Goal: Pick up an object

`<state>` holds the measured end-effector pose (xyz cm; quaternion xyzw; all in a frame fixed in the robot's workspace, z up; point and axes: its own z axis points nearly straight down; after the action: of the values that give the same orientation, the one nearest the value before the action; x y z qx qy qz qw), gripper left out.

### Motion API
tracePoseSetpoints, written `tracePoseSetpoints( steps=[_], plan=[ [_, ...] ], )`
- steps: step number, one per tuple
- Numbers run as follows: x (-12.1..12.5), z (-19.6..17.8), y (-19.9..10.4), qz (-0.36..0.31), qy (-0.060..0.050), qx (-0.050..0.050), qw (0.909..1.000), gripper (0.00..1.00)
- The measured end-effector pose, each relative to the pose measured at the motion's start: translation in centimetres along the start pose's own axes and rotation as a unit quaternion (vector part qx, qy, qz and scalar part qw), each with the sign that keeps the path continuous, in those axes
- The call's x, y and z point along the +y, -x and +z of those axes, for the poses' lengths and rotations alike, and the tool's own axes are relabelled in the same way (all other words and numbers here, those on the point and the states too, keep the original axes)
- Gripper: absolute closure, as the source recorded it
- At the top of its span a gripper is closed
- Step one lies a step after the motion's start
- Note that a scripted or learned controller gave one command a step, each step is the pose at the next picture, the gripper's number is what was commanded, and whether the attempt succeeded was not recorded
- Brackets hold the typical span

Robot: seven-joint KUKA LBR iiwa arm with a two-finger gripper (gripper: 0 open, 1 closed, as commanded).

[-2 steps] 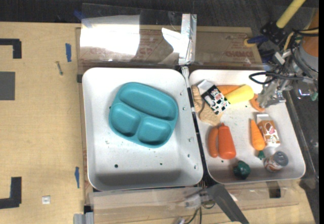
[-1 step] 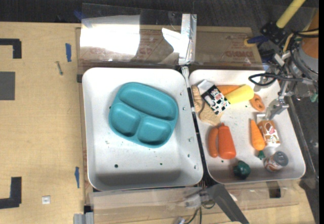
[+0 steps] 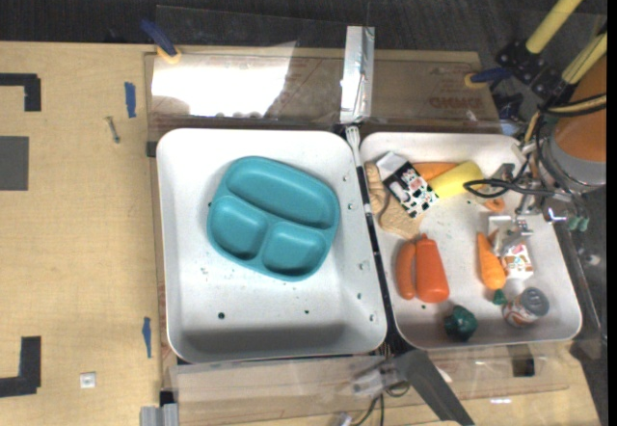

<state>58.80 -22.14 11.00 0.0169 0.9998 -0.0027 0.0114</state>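
Desk point(image 3: 67, 222) of pale wood carries two shallow white bins side by side. Left bin point(image 3: 183, 318) holds a teal divided plate point(image 3: 273, 215), lying flat near its middle with its compartments facing up. Right bin point(image 3: 564, 318) holds the small things to pick from. A black-and-white spotted carton point(image 3: 409, 189) lies near the bin's upper left, just beside a yellow block point(image 3: 455, 179) with an orange piece behind it. Below them two orange sausage-like shapes point(image 3: 422, 269) lie touching each other, side by side and lengthwise. A dark green ball point(image 3: 461, 322) sits near the lower rim. An orange carrot point(image 3: 490, 264) lies toward the right, next to a small white and red packet point(image 3: 517, 258), and a little round can point(image 3: 527, 305) rests in the lower right corner.

The arm point(image 3: 581, 140) enters at the right edge, its orange band above the bin's upper right corner. The claw point(image 3: 521, 220) hangs over the right part of that bin, close above the packet and carrot; whether it is open or closed cannot be told amid the cables and metal parts.
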Motion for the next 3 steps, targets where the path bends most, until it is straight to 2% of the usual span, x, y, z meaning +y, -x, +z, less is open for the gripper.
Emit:
tracePoseSetpoints(
  steps=[1, 2, 3],
  plan=[
    [2.2, 0.9, -4.6, 0.033, -0.001, -0.006, 0.9995, 0.0],
    [1.5, 0.3, -9.1, 0.048, -0.004, -0.019, 0.9987, 0.0],
    [0.4, 0.2, -8.8, -0.078, -0.01, -0.021, 0.9967, 0.0]
  ],
)
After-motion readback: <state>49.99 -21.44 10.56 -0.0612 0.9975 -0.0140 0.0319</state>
